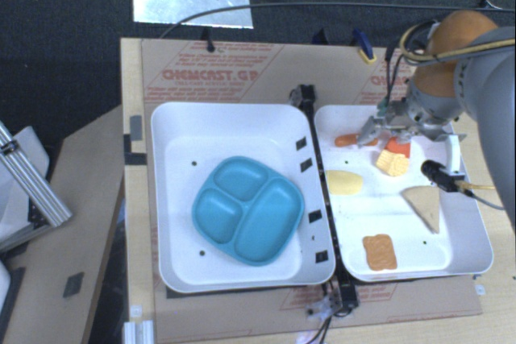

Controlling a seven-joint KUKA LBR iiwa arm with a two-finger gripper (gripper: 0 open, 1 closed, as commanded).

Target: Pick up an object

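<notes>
Left bin (173, 141): blue divided plate (247, 209). Right bin (476, 242): carrot (346, 140), yellow wedge (344, 183), cracker (379, 251), tan slice (426, 208), cheese block (393, 163) beneath the gripper (393, 131); its grip cannot be made out.

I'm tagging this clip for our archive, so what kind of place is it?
Probably a robotics lab test bench: a grey arm with an orange band reaches over two shallow white bins, one holding a blue divided plastic tray, the other small toy food pieces like a yellow block.

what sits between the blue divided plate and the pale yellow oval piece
In the camera view, the bins' adjoining white walls with black clips separate the blue divided plate from the pale yellow oval piece.
</notes>
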